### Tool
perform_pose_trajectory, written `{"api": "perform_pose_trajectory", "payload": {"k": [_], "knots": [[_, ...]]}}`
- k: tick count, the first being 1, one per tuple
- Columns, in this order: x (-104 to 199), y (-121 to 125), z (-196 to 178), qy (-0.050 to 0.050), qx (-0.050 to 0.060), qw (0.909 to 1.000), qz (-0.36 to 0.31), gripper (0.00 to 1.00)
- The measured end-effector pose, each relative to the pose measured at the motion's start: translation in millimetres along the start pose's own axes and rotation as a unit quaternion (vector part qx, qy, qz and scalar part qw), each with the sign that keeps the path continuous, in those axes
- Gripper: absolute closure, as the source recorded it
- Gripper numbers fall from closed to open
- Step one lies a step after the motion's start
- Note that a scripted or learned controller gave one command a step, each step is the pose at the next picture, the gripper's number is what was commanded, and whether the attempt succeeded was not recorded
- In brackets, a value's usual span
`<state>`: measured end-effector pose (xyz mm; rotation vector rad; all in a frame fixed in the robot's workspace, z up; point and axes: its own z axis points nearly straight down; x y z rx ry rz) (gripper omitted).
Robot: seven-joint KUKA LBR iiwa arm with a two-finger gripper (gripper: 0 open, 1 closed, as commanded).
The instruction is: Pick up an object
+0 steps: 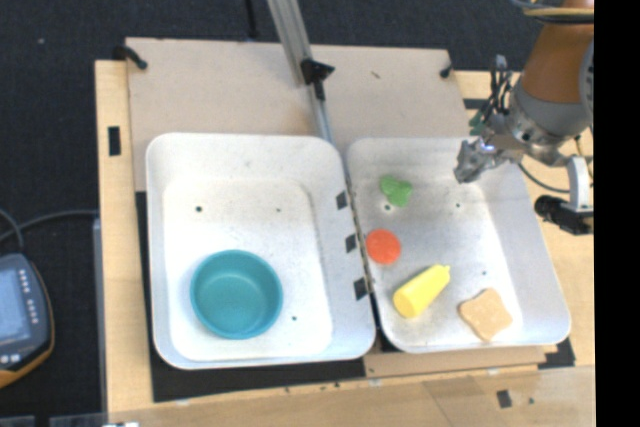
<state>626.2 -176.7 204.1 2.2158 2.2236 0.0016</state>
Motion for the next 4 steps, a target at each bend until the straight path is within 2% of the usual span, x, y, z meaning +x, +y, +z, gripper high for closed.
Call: {"api": "perform_pose_trajectory", "payload": {"k": [1,2,3,4], "knots": [[-1,1,-28,0.0,-0.001,1.0,-0.001,1.0],[51,-4,-23,0.001,0.001,1.0,-0.001,1.0],[100,-21,-17,0.001,0.001,1.0,-0.001,1.0],[155,-29,-32,0.002,0.0,1.0,-0.002,1.0]]}}
